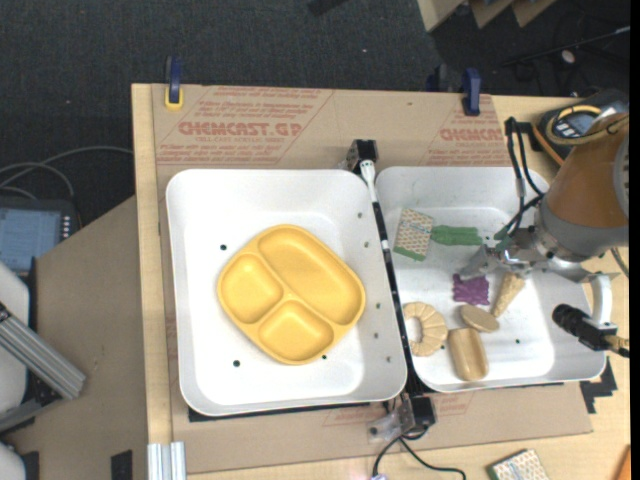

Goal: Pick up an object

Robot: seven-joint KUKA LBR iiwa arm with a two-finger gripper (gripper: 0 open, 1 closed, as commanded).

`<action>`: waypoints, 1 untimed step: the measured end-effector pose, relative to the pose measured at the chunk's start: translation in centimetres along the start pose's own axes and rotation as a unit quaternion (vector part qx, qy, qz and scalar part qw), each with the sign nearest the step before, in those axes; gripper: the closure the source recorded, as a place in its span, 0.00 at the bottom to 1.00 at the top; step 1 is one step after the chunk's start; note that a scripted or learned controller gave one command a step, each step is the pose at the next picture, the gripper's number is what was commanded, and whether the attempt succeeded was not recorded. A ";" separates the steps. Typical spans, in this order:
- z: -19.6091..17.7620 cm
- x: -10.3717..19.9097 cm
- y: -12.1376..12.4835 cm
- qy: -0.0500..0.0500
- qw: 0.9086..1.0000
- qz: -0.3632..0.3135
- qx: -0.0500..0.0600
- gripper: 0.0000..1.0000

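Reaching in from three o'clock, the grey arm with its orange band bends down over the right bin, its wrist low above the bin floor. The gripper points toward nine o'clock; its thin fingers look slightly spread, their tips just above a purple piece, and nothing can be seen pinched between them. At the gripper's five o'clock, a pale tan cone-like piece lies tilted, touching or nearly touching the fingers. A green strip and a speckled square block lie at eleven o'clock of the gripper. Toward six o'clock sit a small tan disc, a tan bread-like roll and a ridged cream ring. In the left bin a yellow divided plate rests near the middle.
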State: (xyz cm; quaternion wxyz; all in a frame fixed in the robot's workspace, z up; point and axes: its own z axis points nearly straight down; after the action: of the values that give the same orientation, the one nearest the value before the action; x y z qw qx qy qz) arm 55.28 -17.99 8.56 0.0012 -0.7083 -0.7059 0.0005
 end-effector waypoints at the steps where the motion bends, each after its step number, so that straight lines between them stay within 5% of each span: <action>1: -0.1 5.2 -5.1 -0.001 1.000 -0.001 -0.003 0.00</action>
State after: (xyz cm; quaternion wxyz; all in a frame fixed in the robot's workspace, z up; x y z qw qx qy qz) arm 50.17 -12.79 8.69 -0.0020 -0.7073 -0.7069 -0.0012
